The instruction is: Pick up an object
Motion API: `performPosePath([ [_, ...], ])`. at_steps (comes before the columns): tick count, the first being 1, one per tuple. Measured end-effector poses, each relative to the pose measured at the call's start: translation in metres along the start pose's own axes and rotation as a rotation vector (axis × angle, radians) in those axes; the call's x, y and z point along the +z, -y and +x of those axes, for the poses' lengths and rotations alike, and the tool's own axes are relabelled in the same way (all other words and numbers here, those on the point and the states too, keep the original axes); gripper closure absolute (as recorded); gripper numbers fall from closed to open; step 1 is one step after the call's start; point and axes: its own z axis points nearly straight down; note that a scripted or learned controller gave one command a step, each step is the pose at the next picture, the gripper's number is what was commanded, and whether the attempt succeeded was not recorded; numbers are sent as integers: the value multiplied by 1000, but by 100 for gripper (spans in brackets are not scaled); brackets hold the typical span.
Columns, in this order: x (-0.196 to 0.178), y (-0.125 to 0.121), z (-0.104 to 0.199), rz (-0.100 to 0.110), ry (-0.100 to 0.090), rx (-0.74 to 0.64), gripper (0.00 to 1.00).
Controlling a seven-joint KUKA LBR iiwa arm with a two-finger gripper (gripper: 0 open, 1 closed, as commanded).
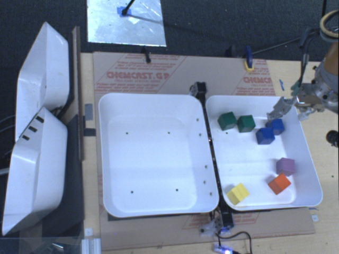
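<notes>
The right bin (312, 194) holds several small blocks. Two green blocks (227, 120) (246, 123) sit side by side near its far edge. Two blue blocks (265, 135) (276, 126) touch each other just right of them. A purple block (285, 165) and an orange block (279, 183) lie close together near the right wall. A yellow block (237, 193) rests at the near left corner. My gripper (286, 110) hangs over the bin's far right corner, just above and right of the blue blocks. Nothing shows in its grasp.
The left bin (106, 157) stands beside the right one, a dark divider (209, 142) between them. Spare white bins (37, 142) are stacked at the far left. A yellow clamp (249, 63) sits on the board behind the right bin. Cables lie at the front edge.
</notes>
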Motion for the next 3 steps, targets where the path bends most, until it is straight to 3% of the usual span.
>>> performPosePath([
  [1,83,36,103,7,-3,-8,0],
  [2,69,35,98,-1,0,0,100],
  [3,49,10,103,-1,0,-1,100],
])
